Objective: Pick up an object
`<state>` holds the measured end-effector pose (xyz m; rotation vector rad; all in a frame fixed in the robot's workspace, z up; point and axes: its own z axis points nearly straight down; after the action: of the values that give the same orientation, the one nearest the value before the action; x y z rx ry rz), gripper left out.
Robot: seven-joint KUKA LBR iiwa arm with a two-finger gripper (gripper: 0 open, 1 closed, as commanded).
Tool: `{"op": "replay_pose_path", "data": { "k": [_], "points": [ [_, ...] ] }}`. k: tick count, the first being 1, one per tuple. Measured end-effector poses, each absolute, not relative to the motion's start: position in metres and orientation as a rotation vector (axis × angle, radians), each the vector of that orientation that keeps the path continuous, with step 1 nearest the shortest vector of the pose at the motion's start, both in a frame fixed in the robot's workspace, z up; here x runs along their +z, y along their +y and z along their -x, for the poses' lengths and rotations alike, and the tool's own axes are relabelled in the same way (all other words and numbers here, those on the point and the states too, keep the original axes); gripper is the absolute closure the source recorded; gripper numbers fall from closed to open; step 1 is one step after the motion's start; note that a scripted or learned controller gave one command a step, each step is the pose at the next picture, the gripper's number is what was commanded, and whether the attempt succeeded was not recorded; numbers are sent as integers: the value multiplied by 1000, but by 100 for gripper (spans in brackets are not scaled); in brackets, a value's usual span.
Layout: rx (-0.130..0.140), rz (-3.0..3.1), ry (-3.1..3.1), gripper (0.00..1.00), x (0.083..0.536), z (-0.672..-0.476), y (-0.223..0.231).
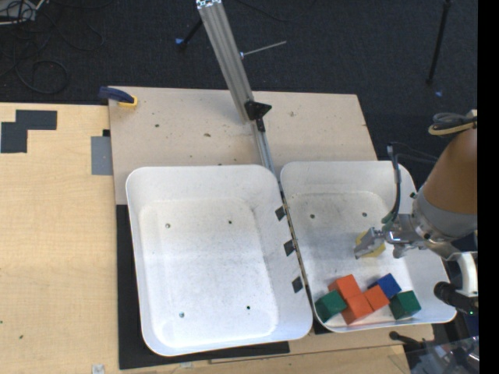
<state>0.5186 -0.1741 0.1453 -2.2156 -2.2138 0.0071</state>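
I see two shallow, speckled white plastic bins side by side; in the right bin [343,201] a cluster of blocky orange, green and blue cubes [366,296] sits at the near edge. My metal two-finger gripper [373,242] hovers just beyond them, something small and yellowish at its tip — how wide it stands, I cannot tell.
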Motion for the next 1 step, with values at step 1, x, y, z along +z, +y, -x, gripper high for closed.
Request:
{"op": "replay_pose_path", "data": {
  "k": [1],
  "points": [
    [3,2220,-2216,0,92,-518,-173]
  ]
}}
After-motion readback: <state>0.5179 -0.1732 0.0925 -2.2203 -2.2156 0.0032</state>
